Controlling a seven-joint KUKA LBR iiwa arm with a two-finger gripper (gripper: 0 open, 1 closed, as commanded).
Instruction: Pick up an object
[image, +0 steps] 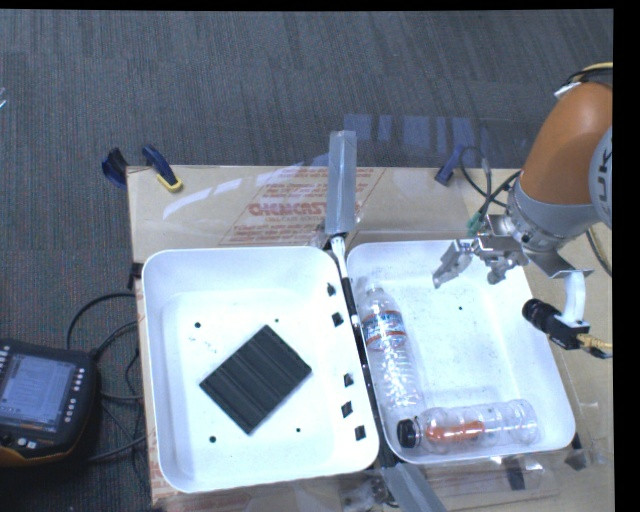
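The right bin (520, 330) holds two clear plastic bottles. One bottle (388, 345) with a label lies along the bin's left wall. The other bottle (468, 424), with an orange piece inside and a black cap, lies along the front wall. A dark ribbed square pad (256, 378) lies in the left bin (180, 300). My gripper (476, 260) hangs over the back of the right bin, open, with nothing between its fingers. It stands well apart from both bottles.
A grey divider bar (341, 190) rises between the bins at the back. Blue clamps (160, 168) grip the cardboard sheet behind the left bin. A control pendant (40, 395) lies on the floor at the left. A black fitting (545, 320) sticks in at the right bin's right rim.
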